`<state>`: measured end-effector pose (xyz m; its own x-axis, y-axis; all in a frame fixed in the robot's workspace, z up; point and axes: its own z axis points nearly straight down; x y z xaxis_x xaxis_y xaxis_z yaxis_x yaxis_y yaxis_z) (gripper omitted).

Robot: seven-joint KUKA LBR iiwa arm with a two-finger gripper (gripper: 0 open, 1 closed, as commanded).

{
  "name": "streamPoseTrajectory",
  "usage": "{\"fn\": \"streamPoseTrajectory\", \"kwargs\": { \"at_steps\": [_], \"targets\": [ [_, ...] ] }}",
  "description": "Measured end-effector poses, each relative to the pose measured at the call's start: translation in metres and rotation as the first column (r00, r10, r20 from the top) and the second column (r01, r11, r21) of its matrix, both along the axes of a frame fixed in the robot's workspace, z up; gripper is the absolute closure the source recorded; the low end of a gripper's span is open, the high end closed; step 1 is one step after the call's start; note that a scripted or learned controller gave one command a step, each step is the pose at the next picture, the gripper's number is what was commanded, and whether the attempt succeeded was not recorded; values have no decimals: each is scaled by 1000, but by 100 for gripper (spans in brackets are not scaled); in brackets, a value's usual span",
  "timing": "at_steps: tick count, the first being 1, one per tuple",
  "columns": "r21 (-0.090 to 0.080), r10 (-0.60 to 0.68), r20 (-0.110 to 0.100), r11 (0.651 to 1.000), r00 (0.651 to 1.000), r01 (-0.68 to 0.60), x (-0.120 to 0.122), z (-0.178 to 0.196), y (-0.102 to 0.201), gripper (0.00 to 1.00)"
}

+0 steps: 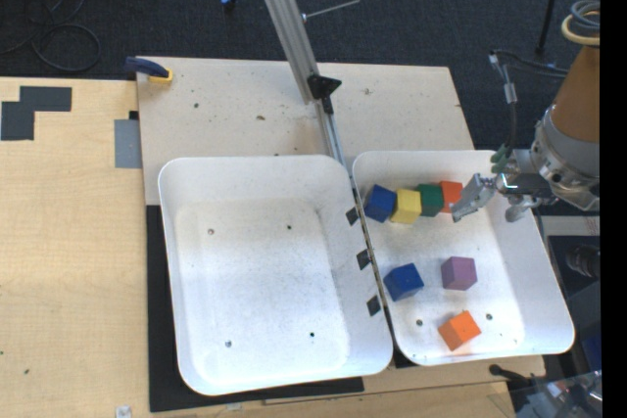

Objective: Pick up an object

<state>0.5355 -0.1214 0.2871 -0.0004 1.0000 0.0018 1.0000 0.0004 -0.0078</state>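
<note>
The right bin (549, 308) holds several cubes. Along its far side runs a row: blue cube (380, 203), yellow cube (406, 206), green cube (429, 198) and red-orange cube (451, 194). Nearer the front lie a second blue cube (403, 281), a purple cube (458, 273) and an orange cube (458, 330). My gripper (493, 201) hangs over the bin's far right part, just right of the red-orange cube. It is open, with nothing between its fingers. One finger (469, 198) is close to the red-orange cube.
The left bin (196, 201) sits beside the right one, joined by black clips (362, 259). A slanted aluminium post (294, 34) rises behind the bins. The arm comes in from the right edge.
</note>
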Motion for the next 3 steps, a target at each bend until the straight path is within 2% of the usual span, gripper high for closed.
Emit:
{"fn": "streamPoseTrajectory", "kwargs": {
  "at_steps": [1, 2, 3],
  "targets": [
    [-1, -3, 5, 1000, 1000, 3, 0, 2, -2, 0],
    [0, -1, -2, 1000, 1000, 1, 6, -57, 5, 0],
    [0, -1, -1, 1000, 1000, 1, 0, -102, 4, 0]
  ]
}}
